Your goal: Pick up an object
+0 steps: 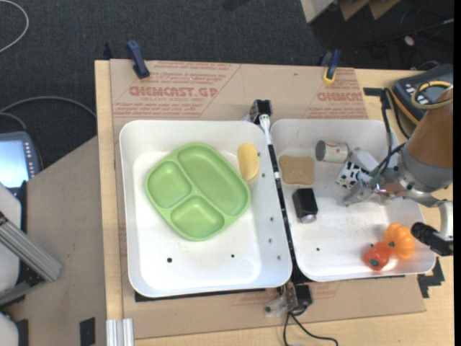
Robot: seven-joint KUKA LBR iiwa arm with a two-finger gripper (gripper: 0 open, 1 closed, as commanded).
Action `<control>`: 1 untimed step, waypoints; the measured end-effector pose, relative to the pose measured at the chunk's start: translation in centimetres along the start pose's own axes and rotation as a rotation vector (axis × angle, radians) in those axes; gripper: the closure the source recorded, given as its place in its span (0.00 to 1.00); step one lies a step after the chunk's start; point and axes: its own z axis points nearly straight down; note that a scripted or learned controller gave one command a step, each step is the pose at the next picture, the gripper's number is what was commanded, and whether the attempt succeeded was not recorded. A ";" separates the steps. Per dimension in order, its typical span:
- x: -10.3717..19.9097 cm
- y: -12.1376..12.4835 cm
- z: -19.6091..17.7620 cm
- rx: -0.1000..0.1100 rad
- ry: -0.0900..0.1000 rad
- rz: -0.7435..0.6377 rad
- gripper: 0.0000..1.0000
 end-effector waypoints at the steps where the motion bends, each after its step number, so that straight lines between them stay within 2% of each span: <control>1: 5.9 -7.1 -13.7 0.008 0.005 -0.002 0.00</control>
